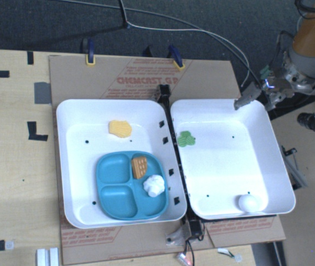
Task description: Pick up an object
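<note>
From my seat the arm point(306, 37) runs off the right edge, so I see little above its orange band. Its gripper point(249, 100) is too small and blurred to read.

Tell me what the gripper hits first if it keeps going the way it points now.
Probably the right bin's far right rim or the bare floor just inside it; the gripper aims down-left there, though depth is unclear.

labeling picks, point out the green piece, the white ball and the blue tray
green piece point(186, 139), camera view, its middle
white ball point(250, 203), camera view, its top
blue tray point(114, 200), camera view, bare floor of its lower compartment
</note>
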`<state>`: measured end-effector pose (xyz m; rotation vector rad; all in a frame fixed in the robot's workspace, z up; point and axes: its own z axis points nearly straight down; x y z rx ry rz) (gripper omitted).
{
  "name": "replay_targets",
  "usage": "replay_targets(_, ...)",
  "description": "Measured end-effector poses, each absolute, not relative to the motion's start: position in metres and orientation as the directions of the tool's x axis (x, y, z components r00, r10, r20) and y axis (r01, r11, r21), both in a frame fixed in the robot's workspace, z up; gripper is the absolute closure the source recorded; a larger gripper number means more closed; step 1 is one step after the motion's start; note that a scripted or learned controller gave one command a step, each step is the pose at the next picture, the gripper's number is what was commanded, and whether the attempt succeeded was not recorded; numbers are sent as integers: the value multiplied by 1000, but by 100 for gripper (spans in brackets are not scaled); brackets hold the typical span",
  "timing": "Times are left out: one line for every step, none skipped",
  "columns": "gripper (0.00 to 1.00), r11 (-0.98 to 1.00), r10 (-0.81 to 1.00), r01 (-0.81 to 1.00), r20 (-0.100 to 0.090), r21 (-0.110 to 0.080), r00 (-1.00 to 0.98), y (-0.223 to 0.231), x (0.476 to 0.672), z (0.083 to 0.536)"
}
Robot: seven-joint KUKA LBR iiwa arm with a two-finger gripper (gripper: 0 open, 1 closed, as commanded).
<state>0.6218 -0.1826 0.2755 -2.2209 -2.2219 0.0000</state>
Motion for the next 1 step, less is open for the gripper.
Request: replay_targets(0,0,1000,1000,0,0,0,-183,622,275)
